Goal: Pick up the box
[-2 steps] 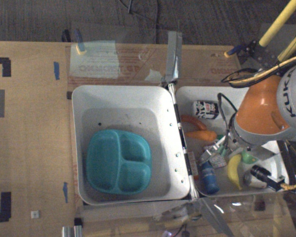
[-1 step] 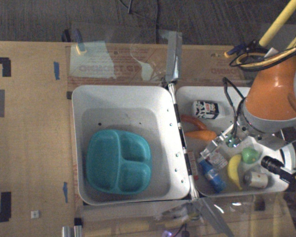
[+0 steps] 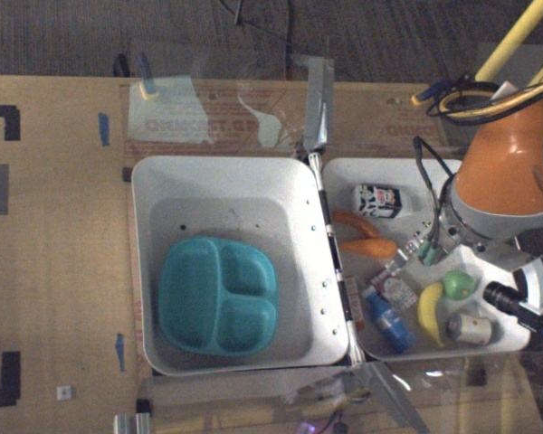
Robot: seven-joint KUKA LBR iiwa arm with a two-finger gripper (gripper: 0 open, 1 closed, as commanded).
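**Q:** Where does the box lie, and where am I?

**A:** The box (image 3: 378,200), a small carton printed in black and white like cowhide, lies on its side near the far wall of the right bin (image 3: 344,177). My tool (image 3: 411,252) hangs nearer the middle of that bin, beside the carrot (image 3: 366,246) and apart from the box. Whether it is spread or pressed together I cannot tell.

**Q:** How should the pick go?

**A:** In my judgement I should travel toward the far wall, centre over the carton, and close across its narrow flat faces. Pressing gently matters, since thin card may crumple.

**Q:** What surrounds it?

**A:** Smooth, rounded things: a banana (image 3: 430,312), a green fruit (image 3: 459,285), a blue bottle (image 3: 389,322), a metal can (image 3: 469,328). The left bin (image 3: 154,188) holds a glossy teal tray (image 3: 217,294) with compartments. The tabletop (image 3: 54,242) is pale wood.
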